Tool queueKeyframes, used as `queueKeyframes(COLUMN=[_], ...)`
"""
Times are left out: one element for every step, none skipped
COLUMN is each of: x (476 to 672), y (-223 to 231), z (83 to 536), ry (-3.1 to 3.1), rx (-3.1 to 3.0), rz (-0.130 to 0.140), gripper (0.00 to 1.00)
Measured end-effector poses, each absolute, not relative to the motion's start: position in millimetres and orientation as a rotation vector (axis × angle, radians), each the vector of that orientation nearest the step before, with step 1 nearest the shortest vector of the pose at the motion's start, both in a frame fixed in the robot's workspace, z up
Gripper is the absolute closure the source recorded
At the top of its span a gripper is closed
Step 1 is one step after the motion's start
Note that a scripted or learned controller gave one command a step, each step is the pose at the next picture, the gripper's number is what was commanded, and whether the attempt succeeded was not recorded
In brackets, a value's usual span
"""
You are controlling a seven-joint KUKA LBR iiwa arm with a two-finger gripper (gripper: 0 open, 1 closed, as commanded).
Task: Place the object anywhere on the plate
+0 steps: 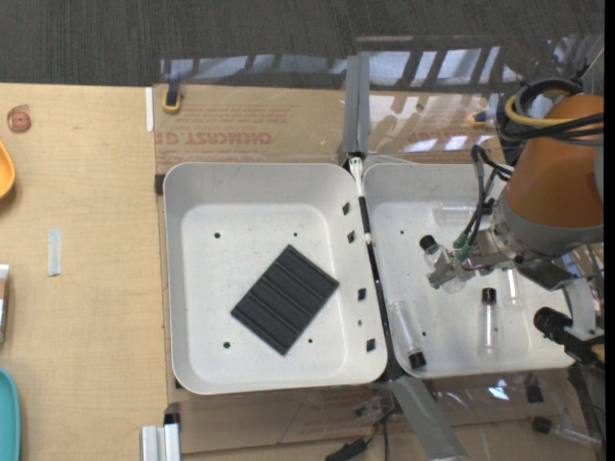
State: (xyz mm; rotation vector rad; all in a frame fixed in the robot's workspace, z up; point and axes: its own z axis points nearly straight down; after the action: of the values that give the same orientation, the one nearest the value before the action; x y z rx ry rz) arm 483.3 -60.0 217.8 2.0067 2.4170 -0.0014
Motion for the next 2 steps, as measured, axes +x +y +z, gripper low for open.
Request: queueKeyframes(x=[552.1, 551.6], y=[18, 86], z=[218, 190], ry=[2.443, 2.533], rx=[1.979, 1.862], rz=[-0.006, -0.007], gripper=[1.00, 1.00])
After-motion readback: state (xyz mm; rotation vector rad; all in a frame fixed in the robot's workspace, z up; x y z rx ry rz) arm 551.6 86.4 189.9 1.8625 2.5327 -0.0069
